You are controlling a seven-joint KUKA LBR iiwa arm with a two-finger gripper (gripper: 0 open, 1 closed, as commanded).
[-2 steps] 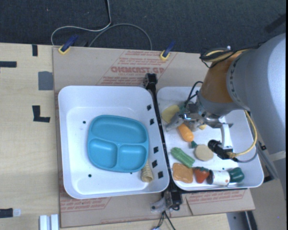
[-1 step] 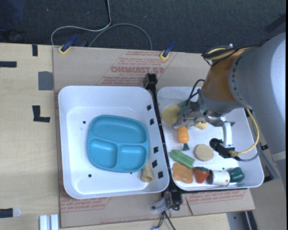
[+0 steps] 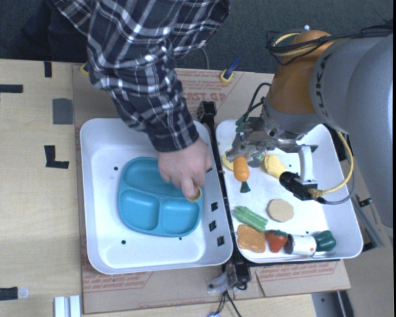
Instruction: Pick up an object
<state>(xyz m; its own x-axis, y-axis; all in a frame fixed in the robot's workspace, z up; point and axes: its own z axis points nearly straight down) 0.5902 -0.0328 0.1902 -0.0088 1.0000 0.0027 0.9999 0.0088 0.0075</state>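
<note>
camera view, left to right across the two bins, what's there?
blue divided plate → person's hand → toy carrot → gripper → round beige piece → green-capped white bottle

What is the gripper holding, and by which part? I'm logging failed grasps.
It cannot be told: the gripper sits right above the toy carrot, its fingertips hidden.

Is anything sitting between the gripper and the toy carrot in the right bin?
Nothing visible does. The gripper hangs directly above the carrot in the right bin. The yellow piece lies beside it, to the carrot's right in the view, not in the way.
</note>
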